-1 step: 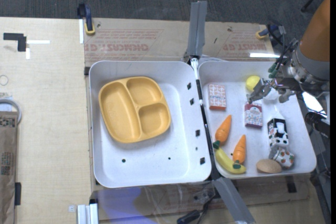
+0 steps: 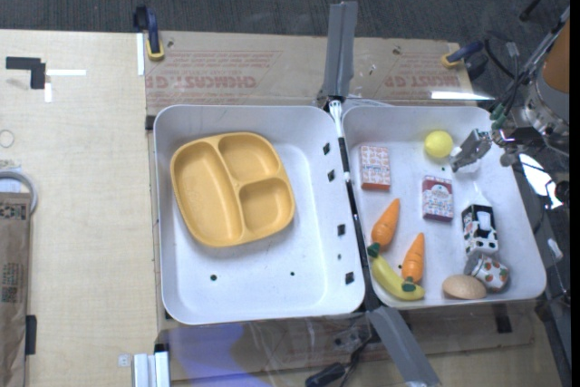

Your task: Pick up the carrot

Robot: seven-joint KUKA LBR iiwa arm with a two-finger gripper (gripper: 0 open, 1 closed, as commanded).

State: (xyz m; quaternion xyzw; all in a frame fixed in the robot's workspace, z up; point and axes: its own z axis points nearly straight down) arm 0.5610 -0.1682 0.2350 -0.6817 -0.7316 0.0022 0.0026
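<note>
1. Carrots were the thing to find, and the camera view showed two small orange toy carrots with green tops in the right white bin [image 2: 530,222]. One carrot [image 2: 386,222] lay near the bin's left wall, tilted. The other carrot [image 2: 413,256] lay just beside it, lower down, touching or almost touching a yellow toy banana [image 2: 396,278].

2. Neither carrot was lifted. Both lay flat on the bin floor, so the picking-up job was not done.

3. The silver two-finger gripper [image 2: 469,149] sat over the top right part of the same bin, next to a small round yellow ball [image 2: 439,143]. It was well apart from both carrots. Nothing was between its fingers. I could not tell if it was spread or pinched, because it was too small and shiny to read.

4. My guess was that the job was only at its start. The arm had to go across the bin to a carrot, come down, squeeze it and lift it.

5. Other things shared that bin: two small red and white boxes [image 2: 375,167], a black and white toy cow [image 2: 479,229], a spotted little thing [image 2: 490,269] and a tan oval thing [image 2: 464,287].

6. The left white bin [image 2: 181,285] held a yellow plastic plate with three parts [image 2: 233,188]. No carrot was in that bin.
</note>
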